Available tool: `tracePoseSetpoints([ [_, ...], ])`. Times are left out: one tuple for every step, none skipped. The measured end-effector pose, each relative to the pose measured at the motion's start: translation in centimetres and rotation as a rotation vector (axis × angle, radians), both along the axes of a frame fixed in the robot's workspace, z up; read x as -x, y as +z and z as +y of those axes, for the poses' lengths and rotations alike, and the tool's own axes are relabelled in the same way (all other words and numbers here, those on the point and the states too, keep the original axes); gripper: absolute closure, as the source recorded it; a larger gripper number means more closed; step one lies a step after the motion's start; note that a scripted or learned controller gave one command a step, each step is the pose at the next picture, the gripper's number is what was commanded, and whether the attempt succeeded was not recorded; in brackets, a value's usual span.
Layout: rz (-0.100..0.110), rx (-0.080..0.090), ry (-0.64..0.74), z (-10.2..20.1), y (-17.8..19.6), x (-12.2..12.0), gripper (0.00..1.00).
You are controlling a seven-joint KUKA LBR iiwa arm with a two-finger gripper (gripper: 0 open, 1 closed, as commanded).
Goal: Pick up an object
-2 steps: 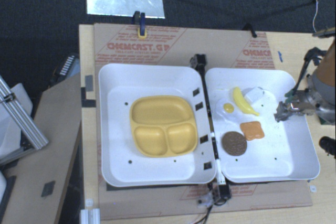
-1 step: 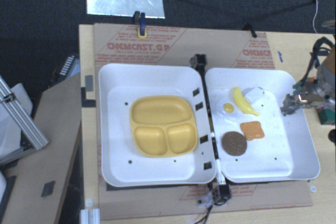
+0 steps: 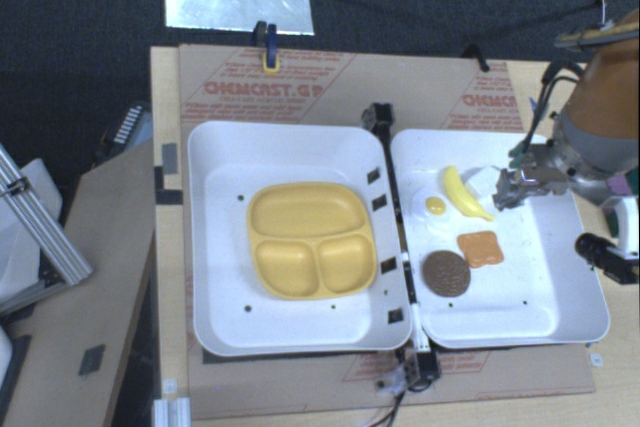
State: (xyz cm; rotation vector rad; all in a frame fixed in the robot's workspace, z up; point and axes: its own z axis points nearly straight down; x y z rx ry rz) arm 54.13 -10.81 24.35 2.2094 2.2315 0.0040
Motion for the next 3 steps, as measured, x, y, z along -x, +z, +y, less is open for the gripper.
tracePoseSetpoints([
  [0.0, 0.0, 0.0, 4.7, -1.3, -2.0, 1.0],
  [0.0, 0.0, 0.0, 9.9, -2.4, -4.0, 1.0],
  [-0.002, -0.002, 0.0, 15.3, -1.2, -6.1, 1.0],
])
